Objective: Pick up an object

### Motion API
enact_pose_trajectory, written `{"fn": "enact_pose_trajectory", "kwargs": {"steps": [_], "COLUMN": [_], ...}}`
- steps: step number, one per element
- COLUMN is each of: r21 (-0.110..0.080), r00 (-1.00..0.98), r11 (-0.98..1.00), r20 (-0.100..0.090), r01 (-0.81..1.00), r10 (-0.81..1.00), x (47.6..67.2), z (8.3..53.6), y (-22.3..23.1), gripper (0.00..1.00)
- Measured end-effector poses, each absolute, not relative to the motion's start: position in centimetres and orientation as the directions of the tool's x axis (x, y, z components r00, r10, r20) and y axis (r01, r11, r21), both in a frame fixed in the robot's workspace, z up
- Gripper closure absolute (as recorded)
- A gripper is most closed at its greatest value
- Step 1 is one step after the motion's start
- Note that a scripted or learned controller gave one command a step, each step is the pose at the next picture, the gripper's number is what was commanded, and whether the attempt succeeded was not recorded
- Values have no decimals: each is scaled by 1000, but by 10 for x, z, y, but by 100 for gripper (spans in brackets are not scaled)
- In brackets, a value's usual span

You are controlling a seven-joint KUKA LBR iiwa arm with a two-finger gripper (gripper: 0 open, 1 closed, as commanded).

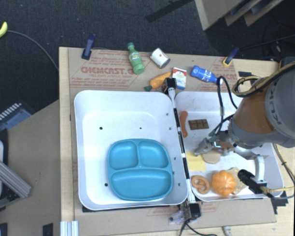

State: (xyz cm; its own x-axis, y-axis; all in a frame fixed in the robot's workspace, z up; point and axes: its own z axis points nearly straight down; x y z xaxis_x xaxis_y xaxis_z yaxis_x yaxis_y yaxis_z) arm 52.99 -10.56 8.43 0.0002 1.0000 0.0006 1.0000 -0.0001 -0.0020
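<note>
Camera view shows my gripper (208, 147) low in the right bin (196, 100), just above a pale round thing (212, 158). I cannot tell how my gripper is set. An orange ball (223, 183) and a pretzel (200, 183) lie near the bin's front edge. I should go straight down and squeeze slowly, so nothing slides away.

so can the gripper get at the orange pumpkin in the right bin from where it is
Probably yes. The pumpkin lies uncovered near the right bin's front edge, just below the gripper. The pretzel beside it and the bin wall crowd it slightly.
</note>
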Motion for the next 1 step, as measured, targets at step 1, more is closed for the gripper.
{"fn": "enact_pose_trajectory", "kwargs": {"steps": [1], "r21": [-1], "r00": [0], "r11": [0], "r20": [0], "r01": [1000], "r10": [1000], "x": [530], "z": [94], "y": [-105], "gripper": [100]}}
